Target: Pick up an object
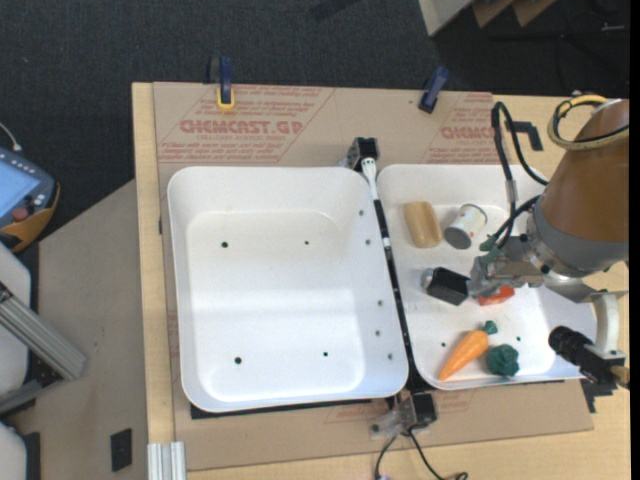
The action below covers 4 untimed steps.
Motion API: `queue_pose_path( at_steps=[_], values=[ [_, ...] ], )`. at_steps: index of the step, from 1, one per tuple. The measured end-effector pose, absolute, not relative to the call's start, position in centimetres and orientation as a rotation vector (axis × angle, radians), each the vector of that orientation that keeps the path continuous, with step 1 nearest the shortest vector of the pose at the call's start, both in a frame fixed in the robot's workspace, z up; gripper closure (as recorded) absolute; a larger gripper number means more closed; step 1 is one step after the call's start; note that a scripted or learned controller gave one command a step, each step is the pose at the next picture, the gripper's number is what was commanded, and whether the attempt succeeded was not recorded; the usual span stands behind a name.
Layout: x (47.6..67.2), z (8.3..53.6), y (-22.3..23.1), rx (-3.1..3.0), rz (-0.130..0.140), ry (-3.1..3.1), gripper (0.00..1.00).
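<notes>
The arm (585, 203) reaches in from the right over the right bin (440, 183), its orange band above the grey wrist. The claw (497, 273) hangs low in the middle of that bin, just above a small red-orange object (497, 293); whether it is open, closed or gripping anything I cannot tell, since the wrist body blocks that part.

A black block (446, 287) lies just left of the claw. Further back sit a tan cylinder (422, 224) and, beside it on the right, a grey and white cup-like piece (464, 225), possibly lying on its side. Near the front rim a toy carrot (464, 354) lies at a slant, with a green lump (503, 360) just to its right.

The left bin (200, 198) sits beside the right one, on the cardboard-covered worktop (300, 118). Two blue clamps (222, 76) grip the cardboard's far edge.
</notes>
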<state>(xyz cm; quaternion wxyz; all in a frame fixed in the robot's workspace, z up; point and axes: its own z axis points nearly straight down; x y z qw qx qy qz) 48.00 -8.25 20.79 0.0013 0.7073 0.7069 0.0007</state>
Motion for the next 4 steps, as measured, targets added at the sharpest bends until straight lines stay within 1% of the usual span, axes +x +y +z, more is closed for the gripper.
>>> queue_pose_path(
  at_steps=[1, 2, 3, 4],
  values=[
    [48.1, 35.2, -5.6, 2.206, 0.019, 2.219, 1.0],
    [47.7, 20.1, -3.3, 2.23, -0.015, 2.231, 1.0],
    [48.0, 21.9, -3.5, 2.221, 0.002, 2.219, 1.0],
    [48.1, 35.2, 1.7, 2.205, 0.022, 2.224, 1.0]
  ],
)
